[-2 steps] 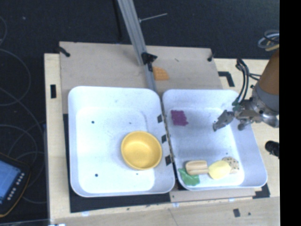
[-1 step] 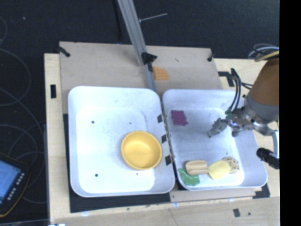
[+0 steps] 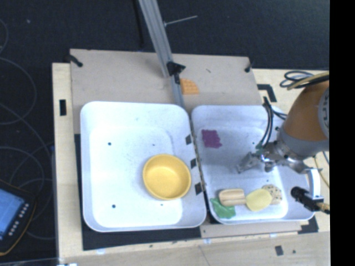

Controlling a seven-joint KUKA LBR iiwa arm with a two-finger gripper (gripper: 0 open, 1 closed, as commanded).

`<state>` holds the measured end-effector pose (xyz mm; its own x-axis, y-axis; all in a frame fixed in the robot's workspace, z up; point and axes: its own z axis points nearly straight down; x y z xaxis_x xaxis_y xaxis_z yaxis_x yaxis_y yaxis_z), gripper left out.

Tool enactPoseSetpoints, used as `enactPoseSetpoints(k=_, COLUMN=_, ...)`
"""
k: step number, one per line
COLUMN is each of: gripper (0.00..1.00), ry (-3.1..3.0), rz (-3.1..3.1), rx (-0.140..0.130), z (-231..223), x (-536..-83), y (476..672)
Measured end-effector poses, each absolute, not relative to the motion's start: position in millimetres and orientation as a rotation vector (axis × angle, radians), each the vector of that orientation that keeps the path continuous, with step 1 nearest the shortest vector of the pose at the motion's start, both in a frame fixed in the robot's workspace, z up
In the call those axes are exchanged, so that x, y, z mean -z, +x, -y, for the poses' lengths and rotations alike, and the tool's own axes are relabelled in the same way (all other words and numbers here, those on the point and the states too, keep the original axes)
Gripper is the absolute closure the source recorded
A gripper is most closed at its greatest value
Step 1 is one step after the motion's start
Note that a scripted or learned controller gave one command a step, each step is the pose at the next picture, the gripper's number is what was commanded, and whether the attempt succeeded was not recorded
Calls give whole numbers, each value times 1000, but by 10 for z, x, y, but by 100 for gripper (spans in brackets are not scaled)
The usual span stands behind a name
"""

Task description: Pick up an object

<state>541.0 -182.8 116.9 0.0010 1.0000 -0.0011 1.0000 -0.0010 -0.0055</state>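
My gripper (image 3: 256,167) hangs over the middle of the right bin (image 3: 233,115), its fingers spread open with nothing between them. Along that bin's front edge lie a tan roll-shaped piece (image 3: 231,197), a yellow lemon-like object (image 3: 257,200), a speckled beige round piece (image 3: 272,192) and a small green item (image 3: 221,208). All of them sit a little in front of the gripper. A flat purple patch (image 3: 211,138) lies toward the bin's back left. In the left bin (image 3: 111,121) a yellow bowl (image 3: 166,177) stands upright.
The grey and orange arm (image 3: 308,121) reaches in from the right over the right bin's rim. A slanted metal rail (image 3: 158,35) crosses the back board above the bins. An orange tag (image 3: 189,87) sits on the board.
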Motion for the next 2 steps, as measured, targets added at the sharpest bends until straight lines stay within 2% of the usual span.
enactPoseSetpoints(k=1, gripper=100, ry=-2232, rz=2218, rx=4, z=1833, x=-1317, y=5438)
enactPoseSetpoints(k=2, gripper=100, ry=-2233, rz=2221, rx=6, z=1925, x=-1933, y=5448)
